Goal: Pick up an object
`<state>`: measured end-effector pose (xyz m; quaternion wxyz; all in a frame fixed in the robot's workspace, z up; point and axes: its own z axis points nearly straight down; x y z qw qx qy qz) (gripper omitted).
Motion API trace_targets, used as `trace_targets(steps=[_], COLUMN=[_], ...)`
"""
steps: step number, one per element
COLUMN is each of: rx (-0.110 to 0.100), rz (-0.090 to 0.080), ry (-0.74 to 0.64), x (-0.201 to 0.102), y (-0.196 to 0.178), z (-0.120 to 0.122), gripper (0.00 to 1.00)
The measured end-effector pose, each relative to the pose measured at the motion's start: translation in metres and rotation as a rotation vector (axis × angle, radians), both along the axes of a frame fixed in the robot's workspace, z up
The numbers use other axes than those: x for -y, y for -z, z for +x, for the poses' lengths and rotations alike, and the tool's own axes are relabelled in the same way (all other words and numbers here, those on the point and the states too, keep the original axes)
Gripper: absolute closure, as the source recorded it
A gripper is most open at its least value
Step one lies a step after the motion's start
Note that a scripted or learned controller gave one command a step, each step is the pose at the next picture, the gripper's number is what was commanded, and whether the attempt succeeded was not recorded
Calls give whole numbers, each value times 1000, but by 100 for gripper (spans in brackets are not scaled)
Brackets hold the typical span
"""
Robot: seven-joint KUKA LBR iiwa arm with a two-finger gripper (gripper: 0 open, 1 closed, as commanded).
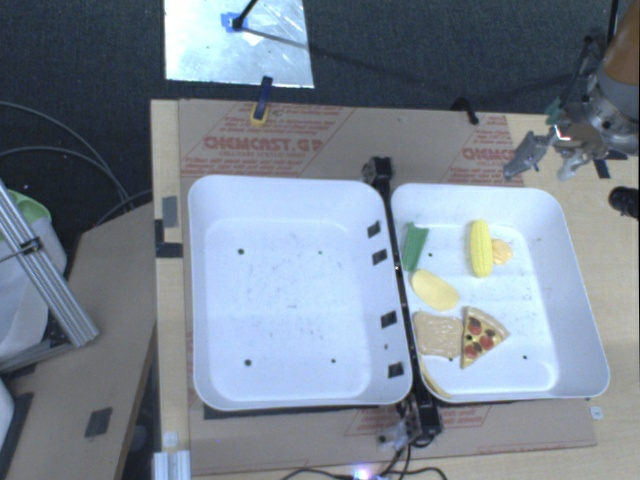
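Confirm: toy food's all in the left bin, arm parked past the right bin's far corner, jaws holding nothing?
Wrong bin. The camera view shows the corn, pizza slice and other toy food in the right bin, not the left bin. The gripper does sit beyond the right bin's far corner, holding nothing.

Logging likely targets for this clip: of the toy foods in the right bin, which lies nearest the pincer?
The corn cob, upright-looking yellow piece near the bin's far wall, closest to the pincer. The pizza slice, bread and pale yellow piece lie farther.

Arm (pixel 620 78) cut off at right edge — bread slice's (pixel 436 336) lower rim hidden.
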<state>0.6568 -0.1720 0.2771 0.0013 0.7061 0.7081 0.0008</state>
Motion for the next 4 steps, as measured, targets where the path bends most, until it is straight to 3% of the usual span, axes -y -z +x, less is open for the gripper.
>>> trace_targets(steps=[1,2,3,4], rx=[-12,-7,-9,-7], rz=[3,2,2,3], ry=[5,-1,6,4], x=[18,34,31,11], y=[103,198,193,193], z=[-42,-16,-111,-170], gripper=[0,0,0,0])
